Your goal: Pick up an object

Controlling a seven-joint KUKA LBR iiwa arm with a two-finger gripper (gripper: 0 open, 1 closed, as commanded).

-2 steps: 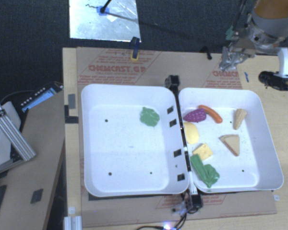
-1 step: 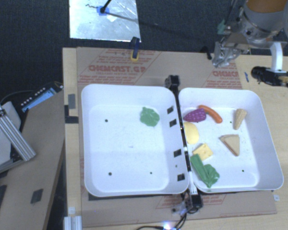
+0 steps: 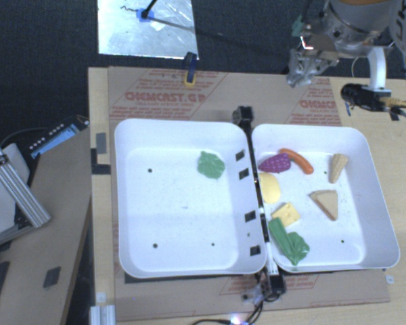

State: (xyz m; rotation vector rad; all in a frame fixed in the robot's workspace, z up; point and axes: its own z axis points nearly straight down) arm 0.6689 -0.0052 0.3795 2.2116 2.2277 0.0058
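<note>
Above the right bin [image 3: 375,181], my end effector [image 3: 303,73] hangs clear of its far rim, grip state unclear, carrying nothing; sausage [image 3: 296,159] and grapes [image 3: 275,162] await inside.

From my console I counted two white bins, the left bin [image 3: 132,181] and the right bin [image 3: 365,202]. The left held one green piece [image 3: 210,164]. The right held seven: grapes [image 3: 275,162], sausage [image 3: 297,159], cone [image 3: 337,167], wedge [image 3: 325,203], lemon [image 3: 269,187], cheese [image 3: 286,214] and one green vegetable [image 3: 289,242].
</note>
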